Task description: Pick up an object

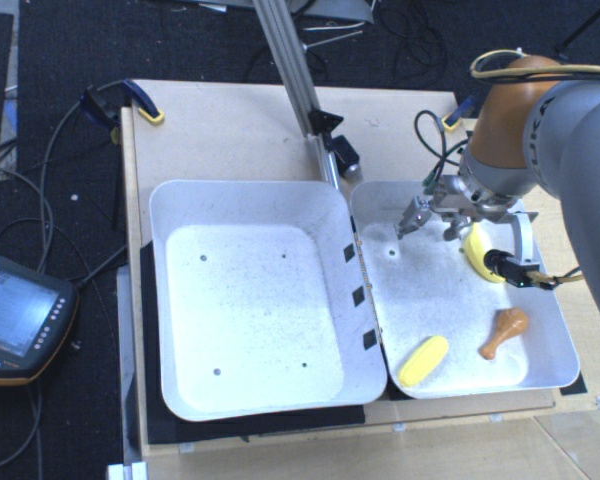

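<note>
So the fingers [412, 218] look spread apart with nothing between them, and the gripper [432, 221] hangs low over the right bin [552, 368]. A yellow banana [477, 251] sits just at its 3 o'clock, the corn cob [422, 360] and brown drumstick [503, 333] down around 5–6. Nothing's picked yet, I'd say the whole grab is left.

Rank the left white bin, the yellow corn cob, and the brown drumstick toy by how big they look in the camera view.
1. Shallow white left bin, by far the largest.
2. Yellow oblong corn cob.
3. Brown drumstick-shaped toy, looking only slightly smaller than the cob, so that order is unsure.
</note>
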You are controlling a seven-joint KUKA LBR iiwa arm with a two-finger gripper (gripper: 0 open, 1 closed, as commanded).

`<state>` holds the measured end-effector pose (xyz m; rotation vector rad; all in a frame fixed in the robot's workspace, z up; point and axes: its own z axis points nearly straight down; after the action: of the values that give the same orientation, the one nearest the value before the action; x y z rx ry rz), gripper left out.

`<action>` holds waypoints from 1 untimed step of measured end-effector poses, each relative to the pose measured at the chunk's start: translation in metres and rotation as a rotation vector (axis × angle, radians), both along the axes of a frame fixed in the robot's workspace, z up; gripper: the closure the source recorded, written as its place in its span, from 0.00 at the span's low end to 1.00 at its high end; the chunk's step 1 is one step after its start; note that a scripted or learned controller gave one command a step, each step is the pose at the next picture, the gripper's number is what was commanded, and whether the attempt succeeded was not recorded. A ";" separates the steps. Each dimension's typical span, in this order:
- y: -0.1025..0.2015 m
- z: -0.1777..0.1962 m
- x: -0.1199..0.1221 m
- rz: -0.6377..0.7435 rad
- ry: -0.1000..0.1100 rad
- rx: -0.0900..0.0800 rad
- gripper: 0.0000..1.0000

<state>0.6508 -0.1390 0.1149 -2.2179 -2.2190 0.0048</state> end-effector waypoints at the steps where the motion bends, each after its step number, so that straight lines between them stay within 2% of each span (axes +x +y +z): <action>1: 0.000 0.013 0.002 0.000 -0.006 -0.001 1.00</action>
<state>0.6525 -0.1394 0.1284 -2.2213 -2.2229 -0.0005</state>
